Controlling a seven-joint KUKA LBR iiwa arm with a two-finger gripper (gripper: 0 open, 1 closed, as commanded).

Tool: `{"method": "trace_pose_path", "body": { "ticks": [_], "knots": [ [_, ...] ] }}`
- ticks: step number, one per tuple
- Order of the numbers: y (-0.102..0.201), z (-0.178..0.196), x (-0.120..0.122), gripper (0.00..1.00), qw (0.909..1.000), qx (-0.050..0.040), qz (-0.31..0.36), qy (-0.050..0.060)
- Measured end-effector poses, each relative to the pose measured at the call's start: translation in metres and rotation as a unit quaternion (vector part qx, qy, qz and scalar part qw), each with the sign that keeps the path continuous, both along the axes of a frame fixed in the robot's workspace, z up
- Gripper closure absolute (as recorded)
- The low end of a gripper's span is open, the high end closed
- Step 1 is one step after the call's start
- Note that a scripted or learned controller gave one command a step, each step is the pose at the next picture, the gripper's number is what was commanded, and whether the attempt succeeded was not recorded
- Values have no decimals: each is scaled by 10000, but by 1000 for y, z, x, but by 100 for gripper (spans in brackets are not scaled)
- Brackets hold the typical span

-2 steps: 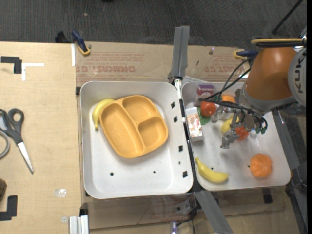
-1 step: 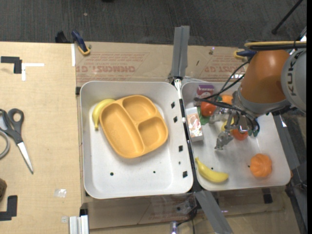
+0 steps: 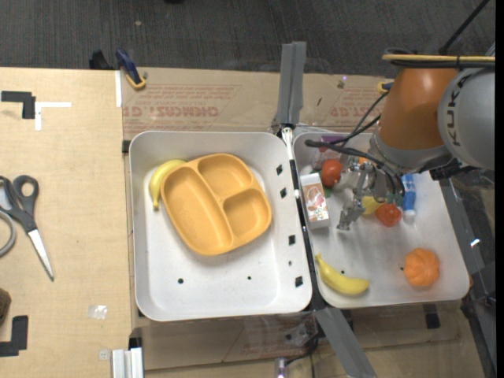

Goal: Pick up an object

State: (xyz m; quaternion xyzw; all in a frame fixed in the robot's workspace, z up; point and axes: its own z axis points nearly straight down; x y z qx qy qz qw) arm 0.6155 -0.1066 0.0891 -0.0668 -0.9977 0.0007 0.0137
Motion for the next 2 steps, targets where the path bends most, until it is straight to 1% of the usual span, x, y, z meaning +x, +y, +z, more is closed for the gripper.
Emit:
{"method": "trace_pose_path", "body": {
  "ticks": [1,2],
  "knots": [
    [-20,0,-54,0,9984,-6,-552,-122],
    [-41,0,-7,0,9946,-8,-1032,-115]
  ]
}}
